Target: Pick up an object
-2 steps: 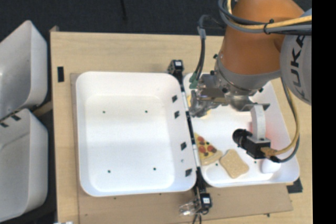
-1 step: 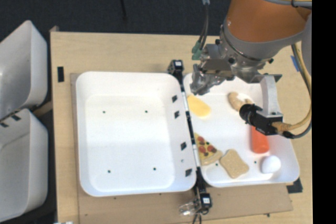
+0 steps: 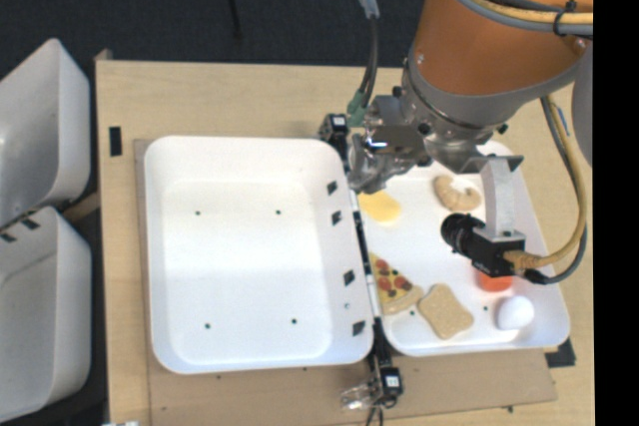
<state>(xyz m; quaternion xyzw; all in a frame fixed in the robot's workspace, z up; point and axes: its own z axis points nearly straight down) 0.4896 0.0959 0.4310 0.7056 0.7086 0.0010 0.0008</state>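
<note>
While the grey and orange arm (image 3: 499,5) leans in from the right, its pincer (image 3: 367,177) sits low over the top left corner of the right bin (image 3: 544,329), close against the divide between the two white bins on the wooden counter (image 3: 240,100). Whether the pincer is spread or closed cannot be told, because the wrist hardware hides it, and nothing can be seen held in it. Just below and touching its tip area lies a flat yellow disc (image 3: 380,208), perhaps a toy slice of food, which looks like the likeliest target. Other toys rest loose in the same bin: a pale curled pastry shape (image 3: 457,193), a pizza slice (image 3: 391,284), a slice of toast (image 3: 445,310), a white egg (image 3: 515,312) and a small orange piece (image 3: 492,280) partly behind a black fitting. The left bin (image 3: 170,214) is bare. By the look of it, the pick is at the reach-and-grasp stage; lifting anything clear remains to be done.
</note>
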